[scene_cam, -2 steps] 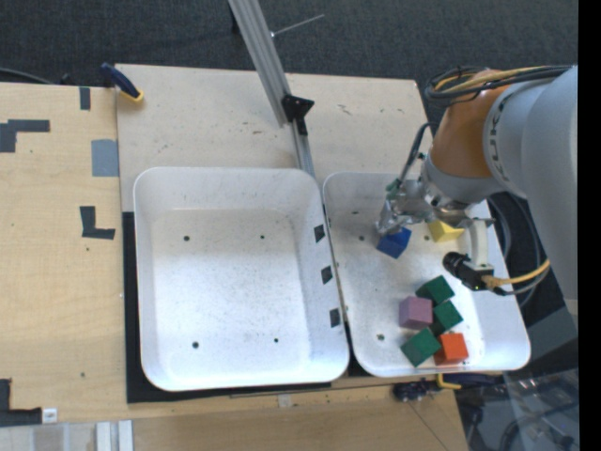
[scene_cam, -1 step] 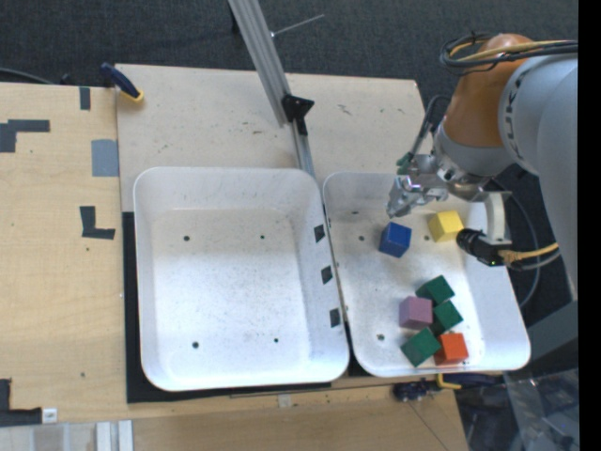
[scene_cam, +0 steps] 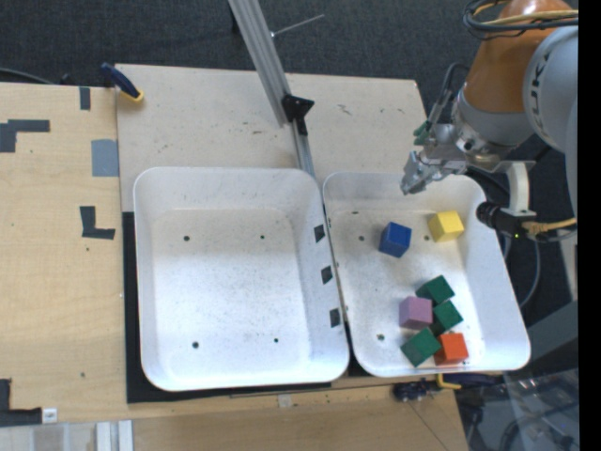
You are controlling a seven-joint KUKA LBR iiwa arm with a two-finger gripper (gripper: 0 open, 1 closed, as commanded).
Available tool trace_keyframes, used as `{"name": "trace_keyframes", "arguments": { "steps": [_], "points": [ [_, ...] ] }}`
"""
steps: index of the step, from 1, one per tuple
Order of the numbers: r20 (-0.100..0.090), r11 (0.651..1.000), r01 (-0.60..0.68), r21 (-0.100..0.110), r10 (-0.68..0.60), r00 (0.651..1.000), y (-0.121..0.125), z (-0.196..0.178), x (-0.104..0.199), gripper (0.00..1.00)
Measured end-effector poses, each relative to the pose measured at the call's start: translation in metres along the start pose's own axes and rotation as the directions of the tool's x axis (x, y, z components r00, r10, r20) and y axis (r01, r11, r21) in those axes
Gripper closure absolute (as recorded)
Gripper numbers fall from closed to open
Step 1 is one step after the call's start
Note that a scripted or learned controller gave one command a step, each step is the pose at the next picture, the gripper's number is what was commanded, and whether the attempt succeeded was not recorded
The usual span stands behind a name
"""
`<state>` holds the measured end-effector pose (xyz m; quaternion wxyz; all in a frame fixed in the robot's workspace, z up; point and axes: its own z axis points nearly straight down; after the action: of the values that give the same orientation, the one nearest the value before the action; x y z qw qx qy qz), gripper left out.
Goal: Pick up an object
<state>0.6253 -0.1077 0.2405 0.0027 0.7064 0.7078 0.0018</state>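
Two white bins sit side by side, centre-frame. Camera view: the left bin (scene_cam: 169, 195) has no blocks on its speckled floor. The right bin (scene_cam: 488, 252) holds all the candidates — a blue cube (scene_cam: 395, 239) and a yellow cube (scene_cam: 446, 225) toward its upper half, apart from each other, then a tight cluster lower right: a purple block (scene_cam: 416, 312), three green blocks around it (scene_cam: 437, 289) (scene_cam: 449, 316) (scene_cam: 422, 347), and an orange block (scene_cam: 454, 348) touching the lowest green one.

The arm comes in from upper right; the gripper (scene_cam: 416, 178) hangs over the right bin's upper rim, just above the yellow cube and up-right of the blue one in the frame. It's seen nearly end-on and dark, so open vs. closed — can't tell. Nothing visible in its grasp.

Handling, as a guess: small rigid blocks, prob. light, flat-faced, not fragile; smooth sides could slip if pinched off-centre. Best hold is across two opposite flat faces, approx. mid-height. Blue or yellow looks easiest, since each stands alone with room either side. The clustered ones are packed w/ neighbours touching, so there's little gap to get in and a push is likely to shove the lot. The bin's sloped wall near the yellow cube may crowd one side.
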Motion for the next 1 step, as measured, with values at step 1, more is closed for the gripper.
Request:
{"name": "trace_keyframes", "arguments": {
  "steps": [1],
  "points": [
    [0.000, 1.000, -0.001, 0.007, 0.001, 1.000, 0.0001, -0.0002, 0.0001, 1.00]
  ]
}}
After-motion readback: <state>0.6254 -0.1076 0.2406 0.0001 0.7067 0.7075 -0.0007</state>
